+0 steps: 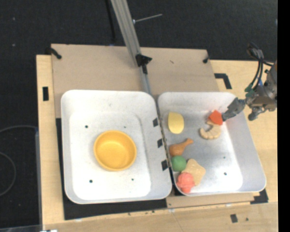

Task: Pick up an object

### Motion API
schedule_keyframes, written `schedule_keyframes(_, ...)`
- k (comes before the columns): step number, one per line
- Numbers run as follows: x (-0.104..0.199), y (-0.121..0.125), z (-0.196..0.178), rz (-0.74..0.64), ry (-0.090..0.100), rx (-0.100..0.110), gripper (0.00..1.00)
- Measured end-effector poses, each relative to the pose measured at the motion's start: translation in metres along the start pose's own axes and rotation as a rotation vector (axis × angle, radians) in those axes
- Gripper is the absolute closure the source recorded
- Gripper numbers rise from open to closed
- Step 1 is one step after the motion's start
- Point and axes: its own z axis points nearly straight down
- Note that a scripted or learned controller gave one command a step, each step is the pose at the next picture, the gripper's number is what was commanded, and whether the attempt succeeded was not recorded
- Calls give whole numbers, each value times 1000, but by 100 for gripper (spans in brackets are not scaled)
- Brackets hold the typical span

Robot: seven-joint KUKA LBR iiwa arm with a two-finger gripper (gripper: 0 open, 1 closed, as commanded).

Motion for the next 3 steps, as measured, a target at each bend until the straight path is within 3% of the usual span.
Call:
schedule_keyframes(1,0,0,0,0,1,0,0)
schedule_keyframes(3,-4,7,96,5,-1,6,0)
